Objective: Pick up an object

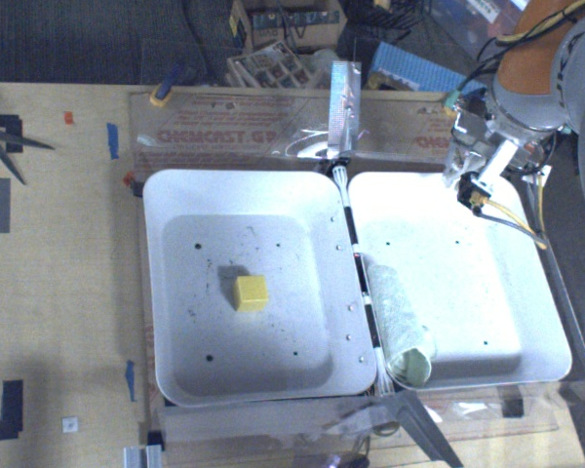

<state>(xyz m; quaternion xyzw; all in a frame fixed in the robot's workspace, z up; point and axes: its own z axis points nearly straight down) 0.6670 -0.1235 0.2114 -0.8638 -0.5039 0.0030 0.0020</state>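
A small yellow cube [252, 292] lies near the middle of the left bin [175, 203]. A pale grey-green cylinder [398, 320] lies on its side along the left wall of the right bin [526, 300], its round end facing the front. My gripper [461, 167] hangs above the far right corner of the right bin, well away from both objects, and I see nothing in it.
A clear upright divider [344, 105] stands behind the seam between the bins. A clear panel with red lettering [234, 135] runs along the back. Blue tape marks [112, 139] and dark brackets [5, 130] sit on the wooden bench at left.
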